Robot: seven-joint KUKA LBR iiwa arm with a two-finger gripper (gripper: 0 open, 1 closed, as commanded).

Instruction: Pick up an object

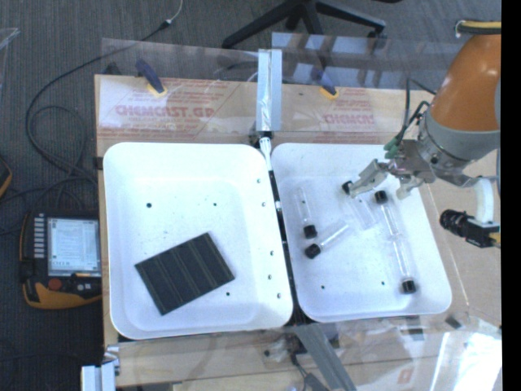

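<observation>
Two white bins side by side on the worktop [163,108]. The left bin [130,169] has just one thing in it: a dark ribbed panel [185,272], lying flat and skewed toward the front.

The right bin [423,296] holds three clear tubes with black caps. One tube [305,212] sits near the bin's left wall, cap at its near end. A second tube [326,239] lies tilted just beside it, cap at the lower left. The third, longer tube [396,247] runs down the right side with a cap at the near end and another black bit by its far end, though I can't tell if that bit belongs to it.

The arm [468,96] comes in from the right, and the gripper [363,185] hangs over the far part of the right bin, fingers spread apart, nothing between them. One fingertip [348,188] points toward the bin's middle. None of the tubes is touching it as far as I can see.
</observation>
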